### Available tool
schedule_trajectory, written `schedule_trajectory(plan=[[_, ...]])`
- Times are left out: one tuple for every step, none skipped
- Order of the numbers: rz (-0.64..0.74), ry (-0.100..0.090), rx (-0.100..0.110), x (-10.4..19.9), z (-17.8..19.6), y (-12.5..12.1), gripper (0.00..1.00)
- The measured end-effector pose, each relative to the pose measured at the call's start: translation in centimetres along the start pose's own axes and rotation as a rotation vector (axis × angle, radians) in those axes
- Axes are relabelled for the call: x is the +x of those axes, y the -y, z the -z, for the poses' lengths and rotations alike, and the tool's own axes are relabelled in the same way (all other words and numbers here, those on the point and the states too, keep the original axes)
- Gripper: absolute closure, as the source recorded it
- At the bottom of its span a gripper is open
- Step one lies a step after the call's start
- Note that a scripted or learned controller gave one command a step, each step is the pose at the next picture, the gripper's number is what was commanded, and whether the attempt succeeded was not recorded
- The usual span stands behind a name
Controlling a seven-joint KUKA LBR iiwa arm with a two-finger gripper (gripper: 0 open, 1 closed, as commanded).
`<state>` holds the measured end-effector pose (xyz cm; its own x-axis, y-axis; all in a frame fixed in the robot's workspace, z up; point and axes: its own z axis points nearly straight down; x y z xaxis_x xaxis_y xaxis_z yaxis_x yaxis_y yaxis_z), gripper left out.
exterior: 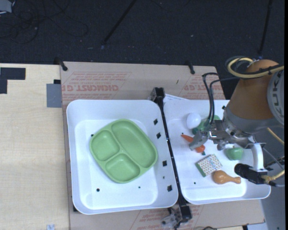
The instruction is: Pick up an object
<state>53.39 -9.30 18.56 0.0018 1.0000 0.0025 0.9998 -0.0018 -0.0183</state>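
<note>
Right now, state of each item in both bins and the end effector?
green divided plate: flat in left bin, upright.
white ball: resting in right bin.
orange carrot-like piece: lying beside the end effector.
patterned square block: lying flat.
tan pear-shaped toy: on its side.
green item: partly hidden by the arm.
end effector: low in right bin; grasp unclear.

Divided plate [123,150] in left bin [81,114] (toys right).
</note>
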Motion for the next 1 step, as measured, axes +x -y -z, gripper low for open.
schedule_trajectory(plan=[[0.002,0.001,-0.014,-0.02,0.78,-0.25,0.0]])
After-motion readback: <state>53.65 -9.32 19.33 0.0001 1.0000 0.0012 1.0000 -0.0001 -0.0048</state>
